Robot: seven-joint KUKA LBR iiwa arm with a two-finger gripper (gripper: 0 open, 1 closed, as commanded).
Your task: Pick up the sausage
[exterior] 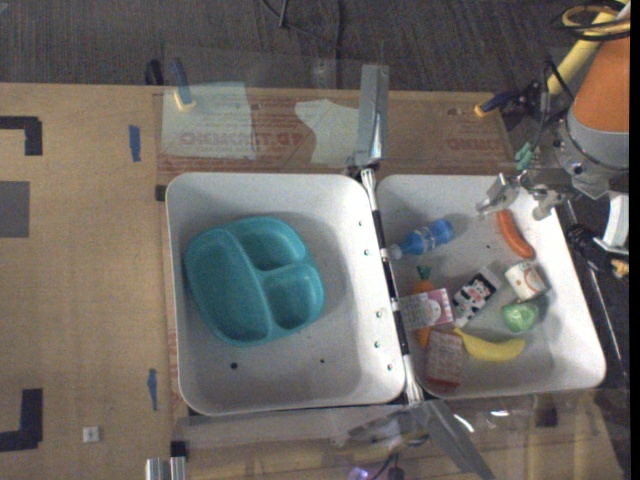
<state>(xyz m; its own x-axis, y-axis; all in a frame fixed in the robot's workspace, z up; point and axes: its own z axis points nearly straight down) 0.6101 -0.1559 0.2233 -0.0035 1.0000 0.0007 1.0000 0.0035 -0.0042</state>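
Orange and slim, the sausage lies in the right bin, near its far right corner, slanting from upper left to lower right on the white floor. My claw hangs just above its upper end, with my two metal fingers spread apart and nothing between them; I cannot tell whether they touch the sausage. My wrist and its orange band rise toward the upper right.

Around the sausage the bin is crowded. A small clear bottle with a blue cap lies to its left, near the wall between the bins. Just below the sausage sits a little white cup with a reddish label, and beneath that a green round thing. A black-and-white carton lies tilted to the left of the cup. A yellow banana curves along the near part of the bin, and beside it, near the dividing wall, rest a pink-and-white packet, an orange carrot and a reddish-brown pouch.

The left bin holds a teal divided plate with three compartments, set toward its left side. Both bins rest on a cardboard-covered bench.
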